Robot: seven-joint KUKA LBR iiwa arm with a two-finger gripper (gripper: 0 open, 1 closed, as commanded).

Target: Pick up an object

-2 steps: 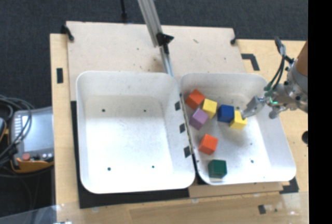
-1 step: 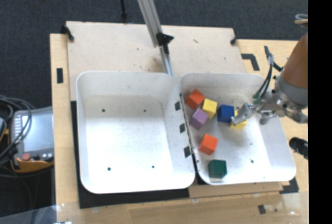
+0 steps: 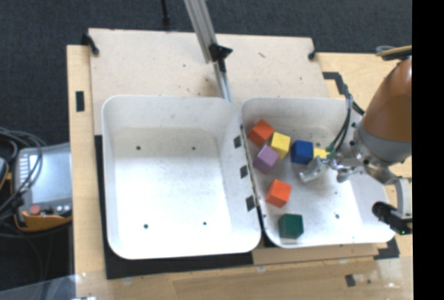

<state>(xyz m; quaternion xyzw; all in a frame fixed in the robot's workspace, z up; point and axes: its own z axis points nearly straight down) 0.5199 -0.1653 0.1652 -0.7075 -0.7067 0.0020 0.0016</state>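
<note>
Six blocks (image 3: 280, 165) crowd the right bin's (image 3: 361, 239) left half; tool (image 3: 313, 171) state unclear.

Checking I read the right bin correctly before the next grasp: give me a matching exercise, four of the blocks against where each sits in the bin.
Things:
1. green block
2. blue block
3. purple block
4. upper orange block

Places:
A. nearest the bin's far-left corner, above the yellow block
B. next to the gripper, right of the yellow block
C. by the near rim of the right bin, apart from the cluster
D. below-left of the yellow block, close to the wall between the bins

Pairs: 1-C, 2-B, 3-D, 4-A
</note>
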